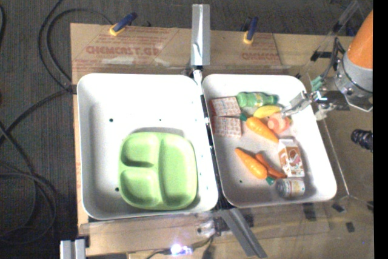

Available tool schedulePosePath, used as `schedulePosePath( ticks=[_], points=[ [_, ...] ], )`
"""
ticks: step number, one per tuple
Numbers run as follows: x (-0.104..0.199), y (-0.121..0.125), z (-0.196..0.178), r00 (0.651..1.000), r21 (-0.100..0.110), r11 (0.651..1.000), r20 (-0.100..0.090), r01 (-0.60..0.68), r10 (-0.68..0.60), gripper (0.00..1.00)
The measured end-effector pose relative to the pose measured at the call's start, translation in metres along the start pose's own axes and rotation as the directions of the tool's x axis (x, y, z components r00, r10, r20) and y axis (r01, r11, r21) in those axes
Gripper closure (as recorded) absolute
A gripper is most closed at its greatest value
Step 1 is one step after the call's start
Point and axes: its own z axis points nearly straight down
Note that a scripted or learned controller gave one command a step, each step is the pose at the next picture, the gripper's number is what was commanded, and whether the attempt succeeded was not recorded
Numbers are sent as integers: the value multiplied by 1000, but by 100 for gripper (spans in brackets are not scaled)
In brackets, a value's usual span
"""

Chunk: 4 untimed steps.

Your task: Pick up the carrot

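Near the middle of the right bin (327, 182) lies one carrot (262, 129), orange with a green stub at its upper-left end, slanting down toward the right. Against its upper side sit a yellow banana-like piece (267, 111) and a pinkish round piece (279, 124); a green bottle (257, 98) lies just above those. To its left stand two red-and-white cracker packs (225, 116), one above the other, close to the bin's left wall. Below it there is a patch of bare white floor, then two more carrots (257, 164) lying side by side on a similar slant. A small carton (291, 161) stands just right of them and a can (291, 187) lies near the bin's lower rim. Open room in this bin is mostly along the lower left and the far right wall.

Up at the bin's right rim hangs the claw (301, 102), with pale fingers (293, 107) pointing in toward the pile. It is near the upper carrot, up and to the right of it, not touching, with the pinkish piece between them. Whether the fingers are wide or narrow I cannot tell.

Left of the divider, the other bin (91, 100) holds a green sectioned tray (159, 170), with bare floor above it.
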Motion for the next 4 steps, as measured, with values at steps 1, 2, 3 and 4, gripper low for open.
schedulePosePath(
  ticks=[1, 2, 3, 4],
  points=[
    [56, 21, 147, 1000, 2, 1000, -1, 22, -22, 0],
    [11, 45, 170, 1000, -8, 1000, -5, -3, 3, 0],
    [50, 39, 83, 985, -2, 985, -1, 175, -175, 0],
    [52, 29, 173, 929, -10, 929, 7, 370, -370, 0]
  ],
)
